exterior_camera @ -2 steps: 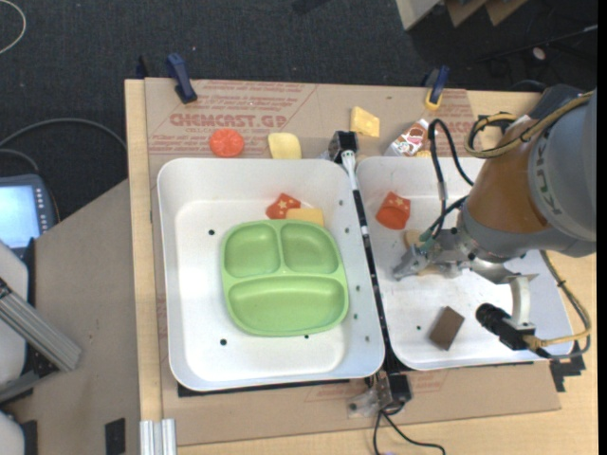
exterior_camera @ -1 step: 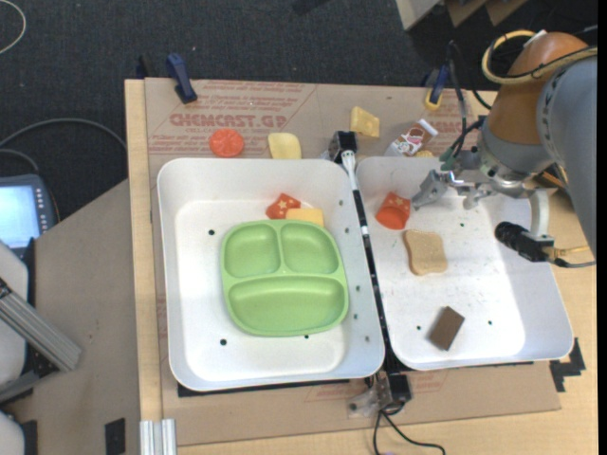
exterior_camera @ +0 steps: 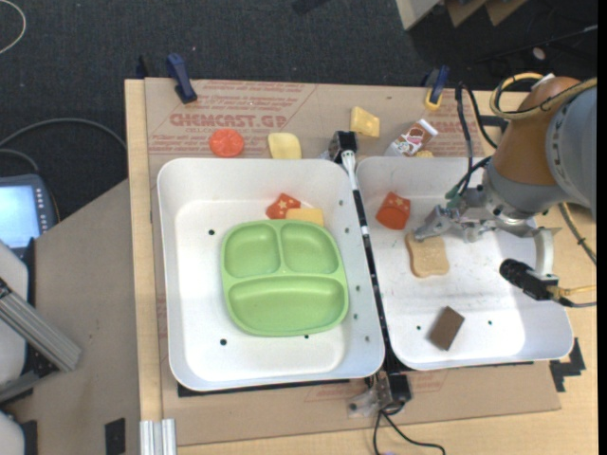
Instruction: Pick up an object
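In the right bin (exterior_camera: 493,335) lie a tan slice of toast (exterior_camera: 428,257), a red block (exterior_camera: 393,210) near its back left corner and a brown block (exterior_camera: 446,327) near the front. My gripper (exterior_camera: 434,227) hangs low over the bin, just above the back edge of the toast, reaching in from the right under the grey arm with its orange band (exterior_camera: 529,145). Its metal fingers point left toward the toast and the red block. Nothing shows held between them.
The left bin (exterior_camera: 185,282) holds a green divided plate (exterior_camera: 283,278), with a red piece (exterior_camera: 283,206) and a yellow piece (exterior_camera: 305,216) behind it. On the cardboard behind the bins lie a red disc (exterior_camera: 227,142), yellow pieces (exterior_camera: 284,145), a small packet (exterior_camera: 411,139) and blue clamps (exterior_camera: 180,77).
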`<state>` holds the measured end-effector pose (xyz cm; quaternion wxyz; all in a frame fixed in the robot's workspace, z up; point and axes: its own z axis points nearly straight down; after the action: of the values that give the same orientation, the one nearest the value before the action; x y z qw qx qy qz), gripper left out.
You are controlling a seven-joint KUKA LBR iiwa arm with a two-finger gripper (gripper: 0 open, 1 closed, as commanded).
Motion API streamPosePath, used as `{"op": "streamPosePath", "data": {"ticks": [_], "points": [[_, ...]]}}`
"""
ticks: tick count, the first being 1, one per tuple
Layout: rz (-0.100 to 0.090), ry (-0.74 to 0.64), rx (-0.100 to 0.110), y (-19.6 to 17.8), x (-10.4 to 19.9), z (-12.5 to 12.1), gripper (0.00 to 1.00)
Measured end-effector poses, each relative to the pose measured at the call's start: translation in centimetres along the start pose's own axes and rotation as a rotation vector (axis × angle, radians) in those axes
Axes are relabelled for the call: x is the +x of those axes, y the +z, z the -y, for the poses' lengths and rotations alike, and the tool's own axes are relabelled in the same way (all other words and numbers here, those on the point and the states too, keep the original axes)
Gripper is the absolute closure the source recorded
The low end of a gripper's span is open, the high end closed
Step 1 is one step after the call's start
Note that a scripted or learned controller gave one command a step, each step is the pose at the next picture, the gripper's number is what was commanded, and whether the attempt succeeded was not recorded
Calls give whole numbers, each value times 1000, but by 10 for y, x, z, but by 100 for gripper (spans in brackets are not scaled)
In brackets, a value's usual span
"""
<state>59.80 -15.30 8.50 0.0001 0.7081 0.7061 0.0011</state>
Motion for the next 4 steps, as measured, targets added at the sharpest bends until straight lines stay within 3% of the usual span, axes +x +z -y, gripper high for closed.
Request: {"op": "streamPosePath", "data": {"ticks": [1,2,3,4], "points": [[3,-4,-4,-3,54,24,0],[6,-1,-5,-25,-9,-17,0],[-2,-1,-2,-18,-72,-15,0],[3,-9,-5,-19,6,-72,0]]}}
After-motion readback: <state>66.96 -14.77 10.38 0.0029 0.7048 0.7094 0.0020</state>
